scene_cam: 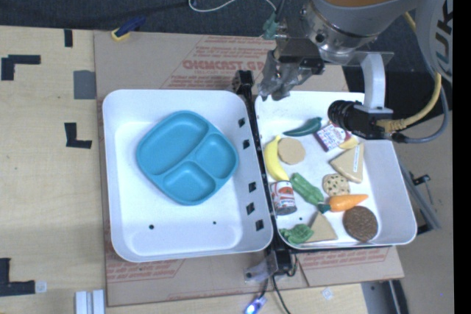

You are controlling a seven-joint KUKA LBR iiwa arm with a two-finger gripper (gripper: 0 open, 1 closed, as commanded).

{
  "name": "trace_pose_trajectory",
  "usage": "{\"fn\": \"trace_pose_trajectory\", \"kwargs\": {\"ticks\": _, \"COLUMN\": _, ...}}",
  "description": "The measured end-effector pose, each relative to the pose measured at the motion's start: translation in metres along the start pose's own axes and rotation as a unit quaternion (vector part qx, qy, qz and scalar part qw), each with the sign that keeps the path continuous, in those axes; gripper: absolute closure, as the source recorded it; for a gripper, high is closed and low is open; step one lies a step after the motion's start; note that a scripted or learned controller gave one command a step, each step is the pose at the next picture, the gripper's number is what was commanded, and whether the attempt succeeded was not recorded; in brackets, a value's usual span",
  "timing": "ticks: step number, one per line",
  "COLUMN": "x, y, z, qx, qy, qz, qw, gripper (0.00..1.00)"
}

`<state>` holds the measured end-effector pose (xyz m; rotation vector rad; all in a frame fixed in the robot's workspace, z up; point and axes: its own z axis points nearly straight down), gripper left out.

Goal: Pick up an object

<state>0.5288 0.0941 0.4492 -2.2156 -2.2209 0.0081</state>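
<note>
My gripper (275, 88) hangs over the far left corner of the right bin (390, 180), above its bare floor and apart from the food. Nothing shows between its dark fingers. The right bin holds several toy foods: a banana (273, 160), a round cracker (291, 151), a green pepper (302, 128), a small purple packet (330, 136), a cheese wedge (348, 164), a cookie (335, 184), a carrot (345, 202), a green pickle (307, 189), a small can (284, 197), a brown patty (360, 223) and a leafy green piece (296, 234).
The left bin (125, 232) carries a blue divided plate (187, 157). A black divider with clips (252, 158) runs between the bins. A black cylinder (353, 119) on the arm overhangs the right bin's far edge. A white cable (221, 4) trails behind the bench.
</note>
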Motion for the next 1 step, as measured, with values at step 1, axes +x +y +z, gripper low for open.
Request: {"fn": "trace_pose_trajectory", "kwargs": {"ticks": 1, "x": 0.0194, "y": -0.0471, "z": -0.0086, "qx": -0.002, "qy": 0.000, "qz": -0.001, "qw": 1.0000, "gripper": 1.00}}
